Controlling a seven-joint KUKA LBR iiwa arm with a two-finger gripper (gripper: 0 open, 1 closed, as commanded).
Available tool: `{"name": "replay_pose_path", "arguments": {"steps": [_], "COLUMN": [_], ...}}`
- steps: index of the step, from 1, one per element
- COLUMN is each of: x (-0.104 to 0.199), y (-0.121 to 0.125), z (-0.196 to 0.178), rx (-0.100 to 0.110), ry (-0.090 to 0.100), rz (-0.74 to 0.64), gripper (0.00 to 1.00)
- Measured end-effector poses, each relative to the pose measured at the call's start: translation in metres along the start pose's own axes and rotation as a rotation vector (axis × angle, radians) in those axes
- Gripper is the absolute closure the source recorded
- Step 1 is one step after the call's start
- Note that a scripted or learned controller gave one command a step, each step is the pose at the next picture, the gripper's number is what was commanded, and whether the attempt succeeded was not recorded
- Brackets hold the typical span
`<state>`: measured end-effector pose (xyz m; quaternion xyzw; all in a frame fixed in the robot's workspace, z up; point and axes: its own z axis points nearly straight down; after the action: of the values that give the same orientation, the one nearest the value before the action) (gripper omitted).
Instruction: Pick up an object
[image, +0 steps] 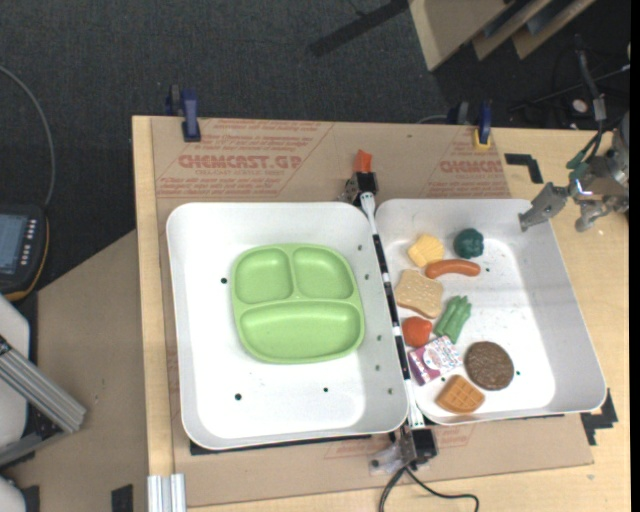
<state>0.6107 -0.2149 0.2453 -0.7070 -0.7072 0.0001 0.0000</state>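
The gripper (562, 205) hangs at the far right corner of the right bin (560, 330), its two fingers spread apart with nothing between them, though the far finger is hard to make out against the clutter behind. Well apart from it, toy food lies along the bin's left side: a yellow cheese block (426, 249), teal ball (468, 242), sausage (452, 268), bread slice (418, 292), green vegetable (453, 317), tomato (416, 331), purple packet (434, 359), brown patty (489, 365) and waffle (461, 395). The left bin (200, 380) holds a green divided plate (297, 303).
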Motion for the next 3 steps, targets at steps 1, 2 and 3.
{"name": "replay_pose_path", "arguments": {"steps": [1,2,3], "x": [0.049,0.043,0.089], "y": [0.024,0.045,0.057], "z": [0.093,0.166,0.16], "rx": [0.009,0.006,0.0], "ry": [0.005,0.001,0.001], "rz": [-0.005,-0.002,-0.004], "gripper": [0.0,0.0,0.0]}}
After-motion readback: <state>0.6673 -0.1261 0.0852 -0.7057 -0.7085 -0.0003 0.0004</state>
